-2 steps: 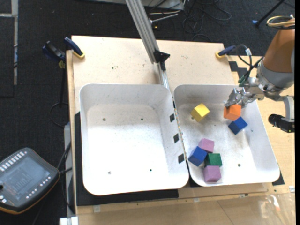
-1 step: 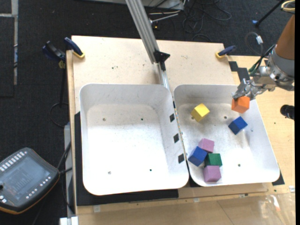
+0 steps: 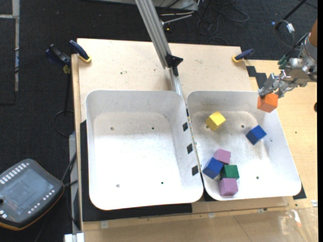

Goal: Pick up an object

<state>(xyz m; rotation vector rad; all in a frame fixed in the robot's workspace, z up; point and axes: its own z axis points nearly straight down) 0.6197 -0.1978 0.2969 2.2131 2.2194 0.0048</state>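
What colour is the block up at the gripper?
Orange. The block sits at the gripper, clearest in the camera view.

floor (image 3: pixel 35 44): dark carpet | bench (image 3: pixel 131 64): pale wood | cables (image 3: pixel 217 9) behind

- The arm (image 3: pixel 308 59) is cut off by the right edge just behind the gripper (image 3: pixel 269 91).
- The fingertips are hidden against the orange cube (image 3: pixel 268 102) right below them (grip too small to tell).
- The pendant (image 3: pixel 25 193), far left of the gripper, is cut by the left edge.
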